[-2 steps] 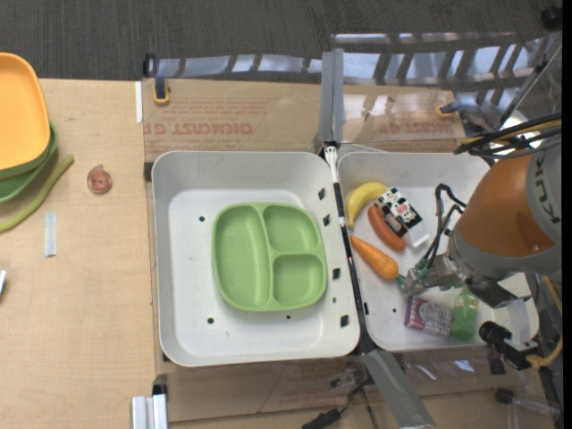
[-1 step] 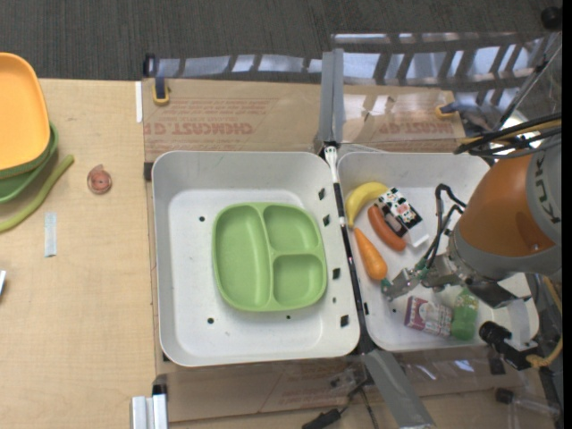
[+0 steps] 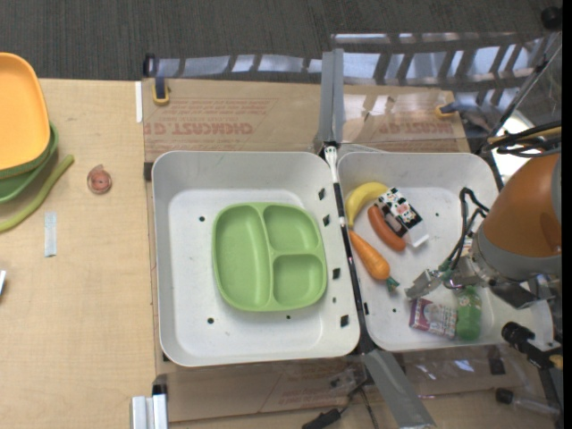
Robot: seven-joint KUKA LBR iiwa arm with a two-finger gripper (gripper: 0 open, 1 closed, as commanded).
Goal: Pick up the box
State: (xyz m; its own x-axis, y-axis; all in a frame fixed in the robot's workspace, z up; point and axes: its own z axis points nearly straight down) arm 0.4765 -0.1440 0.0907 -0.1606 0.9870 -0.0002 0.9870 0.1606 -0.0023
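two shallow white bins side by side on a brown cardboard-covered bench: left bin (image 3: pixel 179 266) holding a green divided plate (image 3: pixel 268 256) lying flat near its middle, three compartments facing up. right bin (image 3: pixel 429 172) crowded toward its left side with a yellow banana (image 3: pixel 362 199), a reddish sausage (image 3: pixel 384 225) just beside it, and an orange carrot (image 3: pixel 370 256) lying at a slant below, near the wall shared with the left bin. small box (image 3: pixel 399 213), black and white with a red spot, resting against the sausage and just right of the banana, tilted, well apart from the gripper. lower in the same bin, a pinkish crinkled packet (image 3: pixel 433 318) beside something green (image 3: pixel 468 313), partly hidden under the arm. grey arm with orange band (image 3: pixel 529 213) reaching in from the right, gripper (image 3: pixel 433 281) low over the right bin's lower half, just above the packet, a metal finger (image 3: pixel 420 285) pointing left toward the carrot's end. nothing seen between the fingers; open or closed, cannot tell. off to the far left on the bench, stacked orange and green dishes (image 3: pixel 20 132) and a small pink round thing (image 3: pixel 99 180).
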